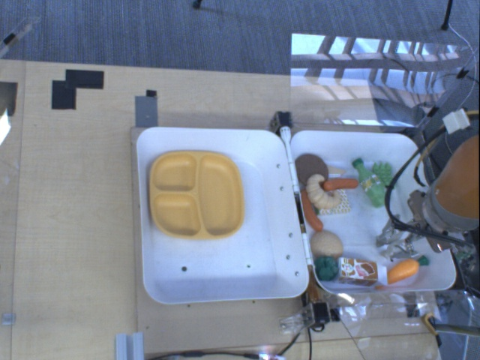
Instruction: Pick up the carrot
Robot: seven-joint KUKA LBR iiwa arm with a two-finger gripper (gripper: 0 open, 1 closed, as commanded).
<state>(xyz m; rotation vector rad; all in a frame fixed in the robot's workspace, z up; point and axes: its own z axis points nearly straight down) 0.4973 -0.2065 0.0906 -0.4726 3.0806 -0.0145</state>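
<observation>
The carrot (403,270), orange with a small green top, lies near the front right corner of the right bin (352,145). My gripper (396,239) hangs just above and behind the carrot, at the end of the grey arm with its orange band (457,190). Nothing shows the carrot lifted; it rests on the bin floor beside a small brown-labelled bottle (358,271).
The right bin also holds a brown piece (309,165), a beige pastry (322,194), two red sausages (343,184) (312,216), a green vegetable (372,175), a beige ball (326,244) and a dark green item (326,267). A yellow divided plate (196,193) sits in the left bin (225,276).
</observation>
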